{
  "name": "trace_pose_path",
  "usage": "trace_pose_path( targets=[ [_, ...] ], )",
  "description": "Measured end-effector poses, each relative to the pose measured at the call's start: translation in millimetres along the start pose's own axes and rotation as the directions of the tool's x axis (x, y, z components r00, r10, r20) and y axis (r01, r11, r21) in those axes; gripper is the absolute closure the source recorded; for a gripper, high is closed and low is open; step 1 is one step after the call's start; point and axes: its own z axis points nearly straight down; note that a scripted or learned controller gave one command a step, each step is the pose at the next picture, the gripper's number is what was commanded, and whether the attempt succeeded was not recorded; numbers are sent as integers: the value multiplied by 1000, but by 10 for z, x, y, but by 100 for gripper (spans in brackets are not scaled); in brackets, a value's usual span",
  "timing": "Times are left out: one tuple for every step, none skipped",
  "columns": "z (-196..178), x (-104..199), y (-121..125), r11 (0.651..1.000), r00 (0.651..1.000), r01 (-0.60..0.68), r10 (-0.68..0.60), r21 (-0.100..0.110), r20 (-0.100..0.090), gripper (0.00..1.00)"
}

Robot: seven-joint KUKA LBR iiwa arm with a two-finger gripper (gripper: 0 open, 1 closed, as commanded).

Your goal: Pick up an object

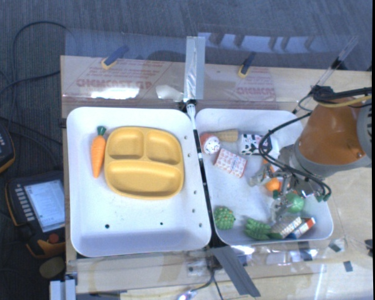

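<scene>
My gripper [279, 191] hangs low over the right side of the right bin [237, 189], under the orange band [331, 135] of the arm. It is in among a small orange piece [273, 184], a green toy [295, 202] and a red, white and blue tube [298, 226]. Whether anything is held is hidden by the wrist. Further left in that bin lie a pink checkered pack [230, 162], a black-and-white cow-patterned item [251, 144], a red-and-white ball [210, 145], a round green toy [224, 217] and a green leafy piece [257, 229].
The left bin [87, 224] holds a yellow divided plate [144, 161] with a toy carrot [98, 155] beside its left edge. Black cables [287, 127] loop from the arm over the right bin's far corner. A raised rim [200, 174] divides the two bins.
</scene>
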Motion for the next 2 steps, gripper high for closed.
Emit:
trace_pose_path(
  targets=[
    [-105,-19,-5,1000,1000,1,-1,5,3,100],
    [-17,-515,599,933,933,-359,359,1,5,100]
  ],
)
